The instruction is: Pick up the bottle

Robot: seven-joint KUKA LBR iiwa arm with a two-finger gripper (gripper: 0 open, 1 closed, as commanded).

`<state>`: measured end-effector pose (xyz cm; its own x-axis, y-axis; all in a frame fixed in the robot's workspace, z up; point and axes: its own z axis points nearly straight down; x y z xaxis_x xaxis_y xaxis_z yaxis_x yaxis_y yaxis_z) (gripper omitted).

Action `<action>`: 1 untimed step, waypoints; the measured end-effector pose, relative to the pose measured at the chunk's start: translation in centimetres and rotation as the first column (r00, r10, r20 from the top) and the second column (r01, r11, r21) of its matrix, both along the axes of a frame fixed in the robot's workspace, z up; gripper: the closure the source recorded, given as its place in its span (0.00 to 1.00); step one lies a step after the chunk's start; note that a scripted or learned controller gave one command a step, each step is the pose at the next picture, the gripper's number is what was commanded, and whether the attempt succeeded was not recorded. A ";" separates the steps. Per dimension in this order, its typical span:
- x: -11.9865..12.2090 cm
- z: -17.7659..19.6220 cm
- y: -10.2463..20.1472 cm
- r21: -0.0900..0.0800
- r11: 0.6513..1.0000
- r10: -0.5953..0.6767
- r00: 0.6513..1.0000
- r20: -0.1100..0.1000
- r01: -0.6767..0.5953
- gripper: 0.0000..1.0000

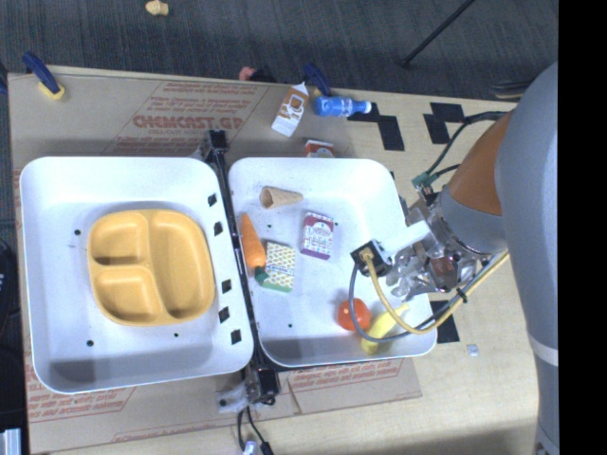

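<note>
gripper (410,275) over right bin's (375,180) right edge, jaws' state unclear; blue bottle (337,107) on tabletop (474,396) behind bins.

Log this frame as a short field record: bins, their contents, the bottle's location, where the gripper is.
left bin: holds a yellow divided tray
right bin: carrot, cone, purple carton, checkered packet, orange-red fruit, yellow item
bottle: blue, lying on the bench behind the right bin, outside both bins
small carton: on the bench, left of the bottle
gripper: over the right bin's right edge, far from the bottle
finger state: unclear
task status: bottle not picked up
</note>
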<state>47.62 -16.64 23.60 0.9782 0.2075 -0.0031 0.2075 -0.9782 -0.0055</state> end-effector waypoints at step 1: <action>0.0 -1.3 1.0 0.000 1.000 0.002 1.000 -0.001 -0.002 1.00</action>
<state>47.60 -15.67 22.27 0.9778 0.2093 -0.0042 0.2093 -0.9778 -0.0057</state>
